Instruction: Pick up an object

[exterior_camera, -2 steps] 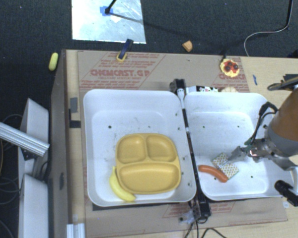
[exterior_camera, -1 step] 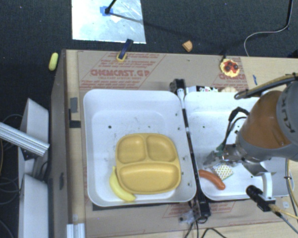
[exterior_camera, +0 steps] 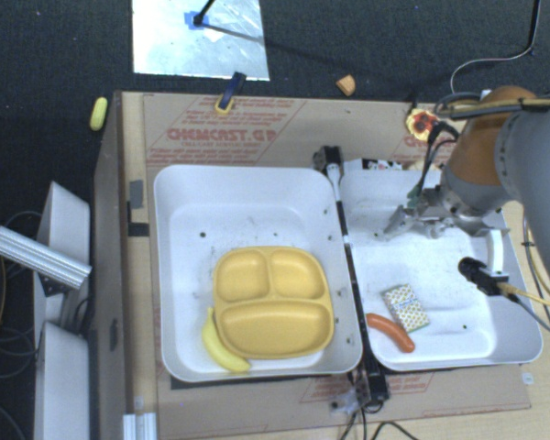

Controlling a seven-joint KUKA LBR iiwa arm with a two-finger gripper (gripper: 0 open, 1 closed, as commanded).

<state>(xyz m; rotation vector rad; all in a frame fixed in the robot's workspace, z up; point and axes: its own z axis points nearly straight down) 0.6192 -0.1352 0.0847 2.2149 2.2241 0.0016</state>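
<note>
Orange sausage low in right bin, pincer above, apart

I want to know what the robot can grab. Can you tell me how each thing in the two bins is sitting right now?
Yellow divided plate: right way up in the left bin.
Banana: lying at the plate's front-left edge, partly tucked under it.
Patterned packet: lying flat in the right bin.
Orange sausage: lying beside the packet, at its near side.
Tool: low in the right bin, away from the packet and sausage.
</note>
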